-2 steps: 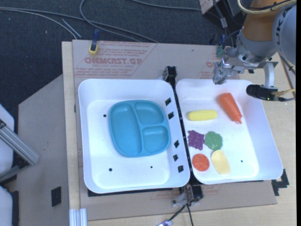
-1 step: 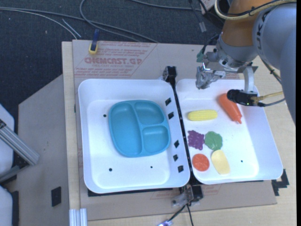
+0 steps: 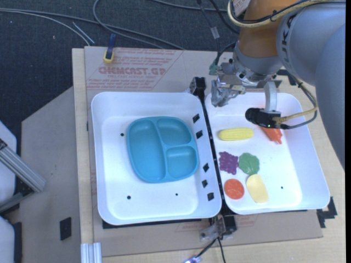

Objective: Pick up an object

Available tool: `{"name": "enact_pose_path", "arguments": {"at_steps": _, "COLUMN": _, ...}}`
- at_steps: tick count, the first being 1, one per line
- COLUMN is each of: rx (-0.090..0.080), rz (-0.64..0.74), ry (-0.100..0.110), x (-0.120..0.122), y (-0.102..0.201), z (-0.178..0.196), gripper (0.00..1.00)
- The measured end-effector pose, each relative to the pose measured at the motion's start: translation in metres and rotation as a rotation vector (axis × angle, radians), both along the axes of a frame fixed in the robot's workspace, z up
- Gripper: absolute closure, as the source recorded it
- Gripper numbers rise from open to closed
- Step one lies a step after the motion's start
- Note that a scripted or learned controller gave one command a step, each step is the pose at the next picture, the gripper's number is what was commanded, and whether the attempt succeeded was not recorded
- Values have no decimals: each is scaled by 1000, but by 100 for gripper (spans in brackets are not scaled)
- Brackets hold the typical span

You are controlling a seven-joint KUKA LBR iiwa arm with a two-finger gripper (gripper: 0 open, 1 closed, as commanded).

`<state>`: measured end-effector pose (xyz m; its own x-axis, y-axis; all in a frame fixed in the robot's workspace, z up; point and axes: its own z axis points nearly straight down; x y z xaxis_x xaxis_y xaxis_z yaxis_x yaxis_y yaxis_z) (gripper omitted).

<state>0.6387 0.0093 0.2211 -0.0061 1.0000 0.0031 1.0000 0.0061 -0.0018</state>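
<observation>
The right bin [image 3: 307, 163] holds several toy foods: a yellow corn cob [image 3: 236, 134], an orange carrot piece [image 3: 273, 133], a purple grape bunch [image 3: 228, 161], a green piece [image 3: 249, 163], a red round piece [image 3: 235, 189] and a pale yellow piece [image 3: 256, 189]. My gripper [image 3: 221, 96] hangs over the far left corner of that bin, above and left of the corn cob. Nothing is seen held in it. A black fitting [image 3: 262, 115] on the arm partly covers the carrot's far end.
In the left bin [image 3: 104, 163] lies a blue divided plate [image 3: 163, 148]. A black divider [image 3: 203, 141] with clips runs between the bins. Cables trail over the dark floor behind the bench. The grey arm with its orange band [image 3: 269, 15] fills the upper right.
</observation>
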Motion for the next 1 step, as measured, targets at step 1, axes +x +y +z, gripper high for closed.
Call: {"name": "enact_pose_path", "arguments": {"at_steps": 1, "rx": 0, "rz": 0, "ry": -3, "x": 0, "y": 58, "z": 10, "gripper": 100}}
